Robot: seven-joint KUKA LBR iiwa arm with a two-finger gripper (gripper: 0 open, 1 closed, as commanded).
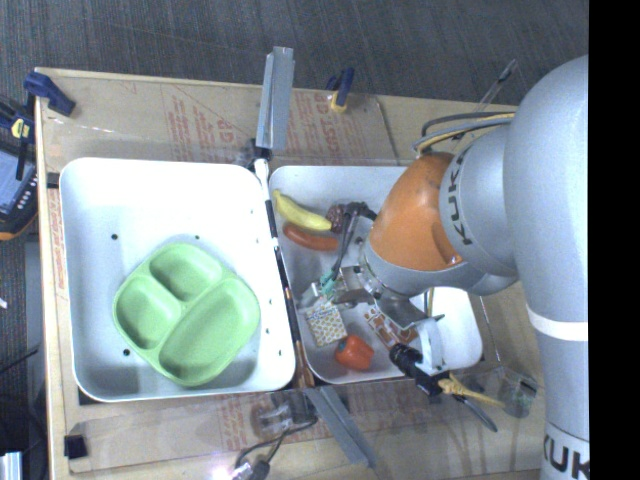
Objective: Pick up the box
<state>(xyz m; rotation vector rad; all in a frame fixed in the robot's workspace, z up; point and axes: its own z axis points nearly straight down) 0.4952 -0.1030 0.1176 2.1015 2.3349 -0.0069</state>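
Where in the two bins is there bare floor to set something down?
Left white bin: bare floor above and left of the green three-compartment plate. Right white bin is crowded: yellow banana, red sausage, patterned small box and red tomato-like piece sit beside the grey arm's gripper.

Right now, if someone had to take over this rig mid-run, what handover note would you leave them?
Gripper: low in the right bin, over its left part; the wrist hides it, so a grasp cannot be confirmed.
Box: small and patterned, on the right bin's floor just below the gripper, with the red tomato-like item at its lower right.
Also in that bin: banana and a reddish sausage-shaped item near the top.
Left bin: holds the green divided plate.
Done: arm lowered beside the box.
Left: confirm a grip, then lift the box.
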